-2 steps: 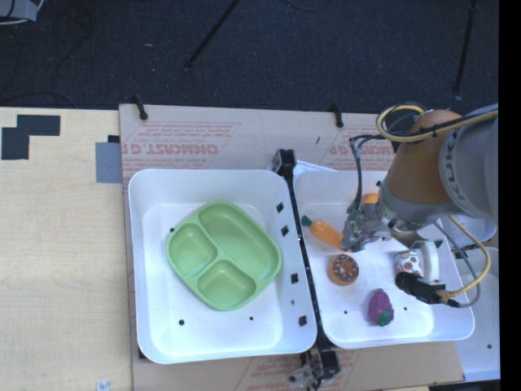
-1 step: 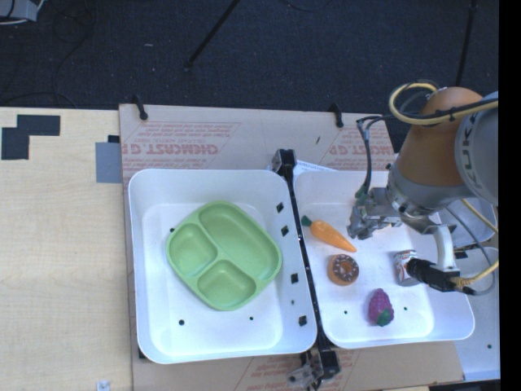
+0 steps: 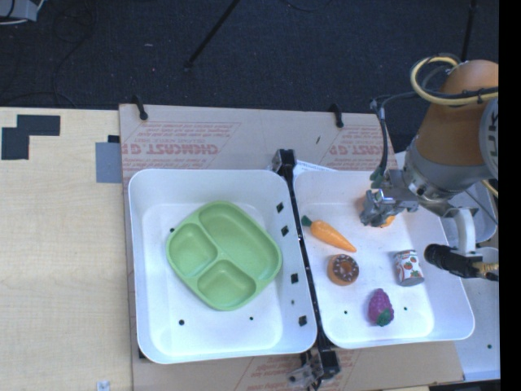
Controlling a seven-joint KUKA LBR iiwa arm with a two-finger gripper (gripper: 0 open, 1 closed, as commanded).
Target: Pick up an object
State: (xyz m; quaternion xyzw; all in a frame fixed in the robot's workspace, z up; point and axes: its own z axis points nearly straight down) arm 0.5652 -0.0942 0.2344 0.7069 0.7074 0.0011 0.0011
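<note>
Overhead, gripper [image 3: 378, 213] low in right bin [image 3: 440, 320], grasp state cannot tell, small orange object [image 3: 389, 219] touching it, carrot [image 3: 330, 234] just beside.

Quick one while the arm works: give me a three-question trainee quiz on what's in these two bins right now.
1. True or false: the green divided plate lies in the left bin.
2. Which item lies nearest the bar between the bins? A) purple grapes B) carrot C) small can
3. Fill in: the pincer is over the ___ bin.

Key: 1 true; 2 B; 3 right, at its far side, with something orange beside it.
</note>
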